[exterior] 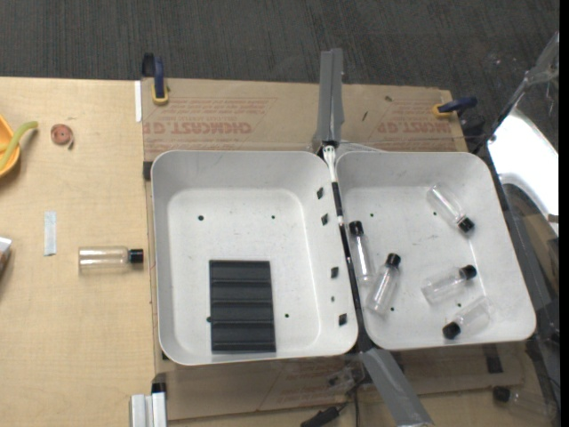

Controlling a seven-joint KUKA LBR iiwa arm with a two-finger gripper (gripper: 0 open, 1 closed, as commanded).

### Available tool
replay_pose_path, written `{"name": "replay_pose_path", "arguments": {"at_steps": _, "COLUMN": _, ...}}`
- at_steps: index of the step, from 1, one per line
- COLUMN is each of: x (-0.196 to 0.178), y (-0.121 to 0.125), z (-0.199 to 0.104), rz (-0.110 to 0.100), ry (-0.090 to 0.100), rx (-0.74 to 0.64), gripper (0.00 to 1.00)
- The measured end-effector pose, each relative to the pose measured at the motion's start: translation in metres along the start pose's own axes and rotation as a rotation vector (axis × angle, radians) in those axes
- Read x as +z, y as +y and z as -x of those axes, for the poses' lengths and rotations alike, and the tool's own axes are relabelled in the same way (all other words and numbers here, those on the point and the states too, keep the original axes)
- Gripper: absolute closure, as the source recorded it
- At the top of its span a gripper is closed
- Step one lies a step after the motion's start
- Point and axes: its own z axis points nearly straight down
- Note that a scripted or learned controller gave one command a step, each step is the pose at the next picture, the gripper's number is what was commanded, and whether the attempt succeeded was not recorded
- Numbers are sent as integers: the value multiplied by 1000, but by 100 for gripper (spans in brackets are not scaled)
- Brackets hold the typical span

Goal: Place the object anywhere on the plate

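Wooden bench under dark carpet is carrying a cardboard sheet (293, 118), and two shallow white bins are sitting on it side by side. I cannot tell whether my gripper is open or closed, or whether it is holding anything.

Nearest my side, at 3 o'clock, the right bin (498, 238) is holding five clear vials with black caps, all lying down. The first vial (447, 208) is lying at the bin's 1 o'clock, apart from the others. The second vial (448, 284) and the third vial (466, 319) are lying close together at 4 to 5 o'clock. The fourth vial (383, 285) is lying tilted near the centre at 7 o'clock. The fifth vial (359, 249) is lying just beside the bin's 9 o'clock wall, cap pointing to 12.

Further out, the left bin (178, 185) is holding the plate (241, 306), a black ribbed rectangle lying flat at the bin's 6 o'clock. Nothing is resting on it.

At 12 o'clock, a grey bar (331, 96) is rising between the bins, and two clamps are gripping the cardboard's far edge.

At 9 o'clock, on bare wood, a sixth vial (108, 257) is lying near the left bin, with a white strip (50, 234), a small round disc (60, 133) and a yellow object (7, 149) beyond it.
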Motion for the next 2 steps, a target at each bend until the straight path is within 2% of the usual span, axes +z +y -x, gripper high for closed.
{"name": "replay_pose_path", "arguments": {"at_steps": 1, "x": 0, "y": 5, "z": -57, "rz": -1, "ry": -1, "rx": 377, "gripper": 0}}
{"name": "replay_pose_path", "arguments": {"at_steps": 2, "x": 1, "y": 19, "z": 2, "rz": -1, "ry": 0, "rx": 530, "gripper": 0}}
